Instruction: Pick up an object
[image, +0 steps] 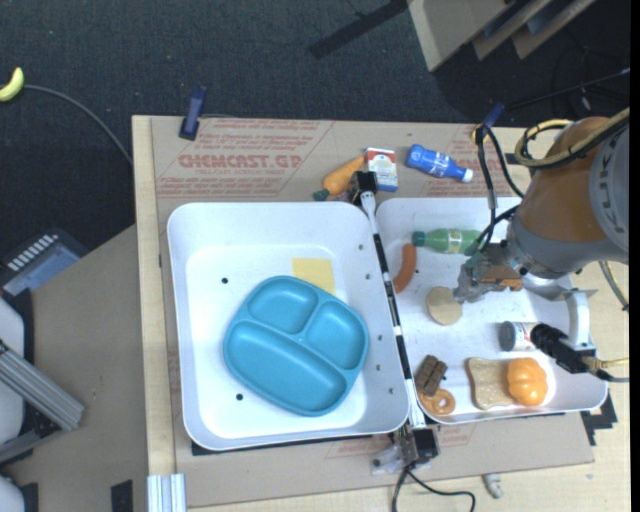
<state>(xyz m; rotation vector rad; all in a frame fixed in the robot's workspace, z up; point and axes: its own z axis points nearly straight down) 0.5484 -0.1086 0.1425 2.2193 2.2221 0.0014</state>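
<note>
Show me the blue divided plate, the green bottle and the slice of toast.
blue divided plate (295, 345), camera view, centre ridge.
green bottle (447, 240), camera view, mid body.
slice of toast (487, 384), camera view, bare left half.

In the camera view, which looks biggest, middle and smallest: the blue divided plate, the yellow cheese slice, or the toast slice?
1. Blue divided plastic plate, by far the largest.
2. Toast slice and flat yellow cheese slice look about alike; the plate hides part of the cheese, so I won't rank them.
</note>
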